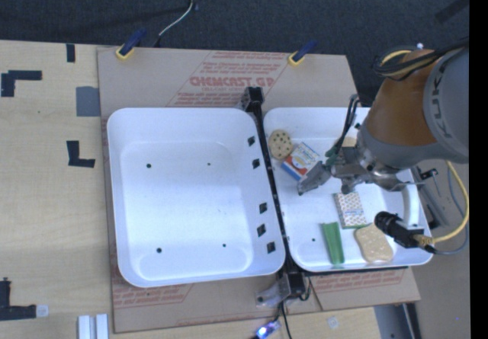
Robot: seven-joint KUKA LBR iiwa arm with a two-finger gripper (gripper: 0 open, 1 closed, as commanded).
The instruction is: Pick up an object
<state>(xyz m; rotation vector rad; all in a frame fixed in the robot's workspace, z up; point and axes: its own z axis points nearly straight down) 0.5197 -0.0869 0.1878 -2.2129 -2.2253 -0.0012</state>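
— What am I looking at from up here?

— I see the gripper (313, 181) low inside the right bin (305, 254), reaching in from the right. Its tip sits right at a small box (300, 160), blue and white with a red edge. From my slanted view I can't tell whether the fingers are spread or closed, and I see nothing clearly between them.

— So which thing does the next move turn on?

— The box, I think. It lies just ahead of the tip, up and to the left of it, touching or nearly so. Its long side runs on a diagonal, roughly along the line of the reach. A speckled cookie (280, 144) lies just beyond it, further from the tip.

— Anything else nearby?

— Behind the tip, toward the arm, lies a patterned packet (351, 209). Further down are a green stick (332, 243) and a tan bread-like piece (373, 244), both well apart from the tip.

— Your call?

— I'd judge the box nearest, but nothing is lifted yet.
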